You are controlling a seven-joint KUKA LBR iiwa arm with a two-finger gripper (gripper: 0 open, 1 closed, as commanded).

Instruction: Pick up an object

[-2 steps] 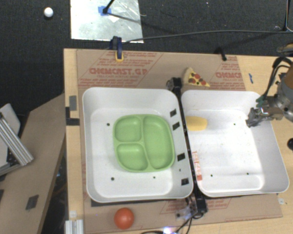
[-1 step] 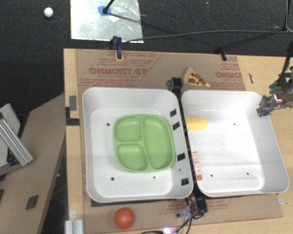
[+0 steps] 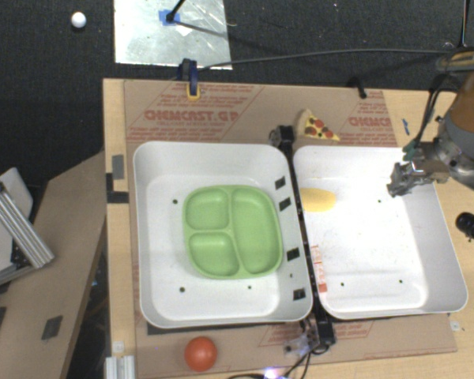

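A yellow oblong object (image 3: 317, 200) lies in the right bin (image 3: 426, 290), close to its left wall. A green divided tray (image 3: 231, 230) rests in the middle of the left bin (image 3: 154, 235). My gripper (image 3: 400, 181) hangs over the right bin's upper right part, well to the right of the yellow object, with nothing seen between its fingers. A pizza-slice toy (image 3: 317, 127) lies on the board just behind the right bin. A red ball (image 3: 200, 353) sits on the board in front of the left bin.
A silver sheet (image 3: 172, 22) lies at the back on the dark floor, with a small white ball (image 3: 78, 20) to its left. A metal rail (image 3: 12, 223) leans at the far left. A cable (image 3: 316, 54) runs across the back.
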